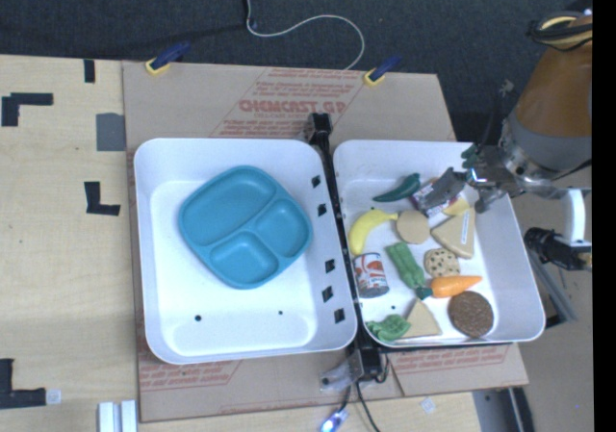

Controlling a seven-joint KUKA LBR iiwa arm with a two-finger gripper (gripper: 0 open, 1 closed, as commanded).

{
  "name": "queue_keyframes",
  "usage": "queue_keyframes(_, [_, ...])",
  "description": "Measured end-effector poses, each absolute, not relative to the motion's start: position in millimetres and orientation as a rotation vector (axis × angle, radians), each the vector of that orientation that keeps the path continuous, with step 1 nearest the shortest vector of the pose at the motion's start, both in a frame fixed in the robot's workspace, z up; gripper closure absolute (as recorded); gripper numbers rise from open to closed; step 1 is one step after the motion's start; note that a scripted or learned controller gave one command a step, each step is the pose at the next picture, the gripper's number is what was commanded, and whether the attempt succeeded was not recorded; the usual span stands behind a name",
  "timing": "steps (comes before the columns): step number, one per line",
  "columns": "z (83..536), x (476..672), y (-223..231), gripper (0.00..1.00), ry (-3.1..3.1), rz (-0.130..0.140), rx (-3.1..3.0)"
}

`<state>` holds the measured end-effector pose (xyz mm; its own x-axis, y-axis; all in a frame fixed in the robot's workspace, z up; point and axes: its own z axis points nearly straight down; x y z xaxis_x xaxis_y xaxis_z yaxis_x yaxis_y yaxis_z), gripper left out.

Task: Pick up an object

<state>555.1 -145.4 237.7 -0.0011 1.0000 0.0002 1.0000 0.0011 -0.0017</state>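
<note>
Toys fill my right bin (500, 257), packed close: a banana (371, 225), a carrot (454, 285), a cookie (442, 261). My claw (452, 191) hangs low over the top of the pile to grab one. I cannot tell its state. The blue plate (245, 225) sits alone in the left bin (159, 228).

There were two white bins (154, 257). One blue divided plate (244, 225) lay in the left bin. The right bin held one banana (370, 226), one can (371, 274), one carrot (454, 285), one cookie (441, 262), one brown patty (471, 313) and one dark green pepper (397, 190).
</note>
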Motion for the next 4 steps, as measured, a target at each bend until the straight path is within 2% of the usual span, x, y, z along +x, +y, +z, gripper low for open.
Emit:
queue_keyframes(1, [414,483.1,-83,0.0,-2.238,-0.019,-2.22])
queue_keyframes(2, [414,484.4,-85,1.0,-2.225,0.002,-2.218])
queue_keyframes(3, [455,484.2,-19,1.0,-2.232,-0.005,-2.214])
queue_keyframes(4, [474,483.8,45,1.0,-2.231,-0.002,-2.212])
